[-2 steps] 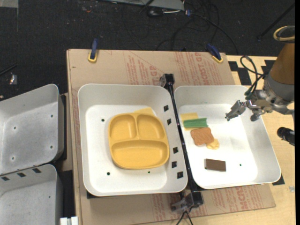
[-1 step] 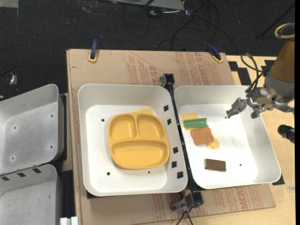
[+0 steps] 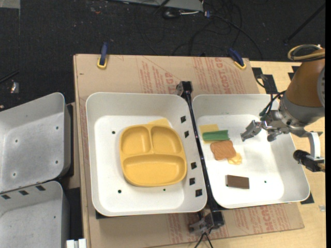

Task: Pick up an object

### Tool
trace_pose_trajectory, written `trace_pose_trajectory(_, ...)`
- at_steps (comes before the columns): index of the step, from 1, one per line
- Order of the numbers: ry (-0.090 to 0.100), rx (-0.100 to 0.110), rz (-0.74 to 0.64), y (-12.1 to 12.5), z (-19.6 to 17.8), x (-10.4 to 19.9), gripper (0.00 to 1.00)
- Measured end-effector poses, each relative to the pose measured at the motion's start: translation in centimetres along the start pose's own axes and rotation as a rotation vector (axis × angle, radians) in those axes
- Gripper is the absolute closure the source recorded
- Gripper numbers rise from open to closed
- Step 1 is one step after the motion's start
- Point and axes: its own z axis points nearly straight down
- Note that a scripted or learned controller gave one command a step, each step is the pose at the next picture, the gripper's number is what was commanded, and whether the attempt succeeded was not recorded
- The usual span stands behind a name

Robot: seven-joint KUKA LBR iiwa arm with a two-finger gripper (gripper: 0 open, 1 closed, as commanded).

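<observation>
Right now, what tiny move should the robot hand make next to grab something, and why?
Probably slide the gripper a little leftward and down toward the green block. The gripper hangs over bare floor of the right bin with nothing between its fingers, and the green block is the closest piece, beside the brown slice.

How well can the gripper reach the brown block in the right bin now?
Probably yes. The brown block lies alone on the right bin floor, apart from the food pieces, and the gripper hangs above the same bin with nothing in between.
</observation>
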Motion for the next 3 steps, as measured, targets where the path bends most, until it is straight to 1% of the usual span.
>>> trace_pose_trajectory(1, -0.001, -0.002, 0.000, 0.0, 4.2, 0.1, 0.00)
trace_pose_trajectory(2, -0.002, -0.005, -0.001, 0.1, 2.9, 0.0, 1.00)
trace_pose_trajectory(3, -0.002, -0.008, -0.004, -0.3, -2.3, 0.9, 1.00)
